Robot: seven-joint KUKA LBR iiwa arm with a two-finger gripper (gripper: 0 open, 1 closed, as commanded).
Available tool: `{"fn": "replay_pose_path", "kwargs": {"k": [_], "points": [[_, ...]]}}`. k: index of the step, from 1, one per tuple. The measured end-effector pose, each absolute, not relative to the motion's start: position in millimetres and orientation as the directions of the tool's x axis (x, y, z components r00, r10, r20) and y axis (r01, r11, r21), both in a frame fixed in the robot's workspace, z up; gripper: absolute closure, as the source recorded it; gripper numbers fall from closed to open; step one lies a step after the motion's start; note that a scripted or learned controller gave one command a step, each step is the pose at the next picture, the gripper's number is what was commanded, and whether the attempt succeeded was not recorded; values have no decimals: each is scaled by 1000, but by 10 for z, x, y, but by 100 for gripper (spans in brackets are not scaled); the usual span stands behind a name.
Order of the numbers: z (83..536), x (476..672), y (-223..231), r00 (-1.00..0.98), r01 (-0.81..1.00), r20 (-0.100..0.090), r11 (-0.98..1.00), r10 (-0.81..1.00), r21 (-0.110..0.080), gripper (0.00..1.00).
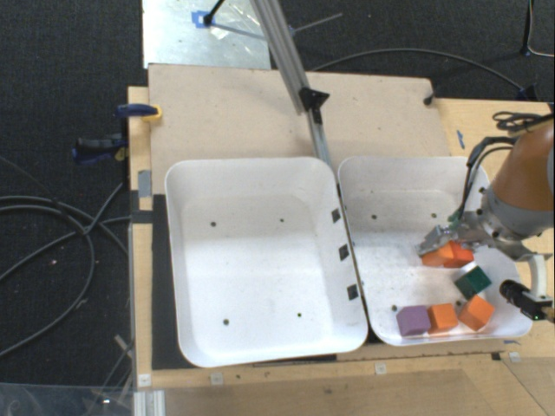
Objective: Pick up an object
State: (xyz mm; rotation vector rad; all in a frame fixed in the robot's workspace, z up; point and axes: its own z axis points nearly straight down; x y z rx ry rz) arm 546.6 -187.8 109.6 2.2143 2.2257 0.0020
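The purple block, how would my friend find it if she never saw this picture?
Look at the right bin, the one the arm reaches into, and go to its near edge. A short row of blocks sits there, and the purple block is the left end of it, next to an orange block. It is the one purple thing among orange and green blocks.

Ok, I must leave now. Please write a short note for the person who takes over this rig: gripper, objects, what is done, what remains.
Gripper: low in the right bin, at an orange block; whether it grips the block cannot be told.
Objects: all in the right bin. Green block beside the orange one; purple block and two more orange blocks along the near rim.
Done: arm has reached an object.
Left: confirm the grasp, then lift.
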Motion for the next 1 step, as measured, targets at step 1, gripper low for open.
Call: {"fn": "replay_pose_path", "kwargs": {"k": [1], "points": [[1305,5400,-926,-12,1000,5,12,1000,-1,100]]}}
